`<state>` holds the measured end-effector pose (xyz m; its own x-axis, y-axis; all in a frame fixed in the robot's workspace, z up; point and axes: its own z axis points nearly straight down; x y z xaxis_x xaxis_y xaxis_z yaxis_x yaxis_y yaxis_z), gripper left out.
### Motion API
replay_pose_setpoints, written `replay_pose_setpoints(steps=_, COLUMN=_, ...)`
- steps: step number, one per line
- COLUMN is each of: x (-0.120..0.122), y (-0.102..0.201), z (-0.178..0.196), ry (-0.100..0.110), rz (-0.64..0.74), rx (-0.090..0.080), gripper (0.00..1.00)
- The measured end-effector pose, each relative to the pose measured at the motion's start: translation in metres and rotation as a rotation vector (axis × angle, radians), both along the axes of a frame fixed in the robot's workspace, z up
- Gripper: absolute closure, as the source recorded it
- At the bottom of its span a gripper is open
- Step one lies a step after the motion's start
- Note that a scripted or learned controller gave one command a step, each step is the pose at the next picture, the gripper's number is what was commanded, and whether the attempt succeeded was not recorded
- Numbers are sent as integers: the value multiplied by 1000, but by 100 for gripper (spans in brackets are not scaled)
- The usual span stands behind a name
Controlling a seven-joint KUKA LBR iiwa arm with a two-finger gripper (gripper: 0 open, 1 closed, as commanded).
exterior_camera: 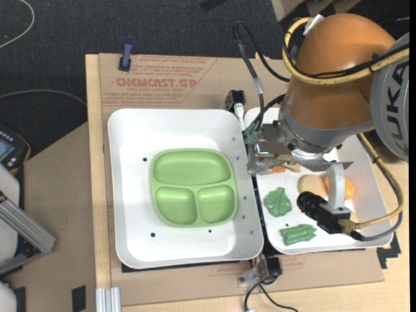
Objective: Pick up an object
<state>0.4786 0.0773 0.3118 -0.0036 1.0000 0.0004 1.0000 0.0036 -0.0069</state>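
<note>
In the right bin [377, 174], a flat green leaf-shaped piece [277, 202] lies near the left wall. A second green piece [298, 234] lies closer to the front edge. An orange and pale object [344, 188] sits further right, partly behind a cable bracket. My gripper [272, 161] hangs low over the right bin's left side, just behind the leaf-shaped piece, and the orange-banded wrist [338, 64] covers most of it. A small orange bit [279, 169] shows right under the gripper; whether it is held cannot be told.
The left bin [130, 142] holds a green three-compartment plate [193, 187] in its middle. A black cylinder and cables [322, 212] hang over the right bin's front. The bins stand on a cardboard sheet [156, 77].
</note>
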Motion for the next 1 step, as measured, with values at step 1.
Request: replay_pose_setpoints(steps=1, x=2, y=18, z=143, ry=-26, rz=0, rx=5, gripper=100)
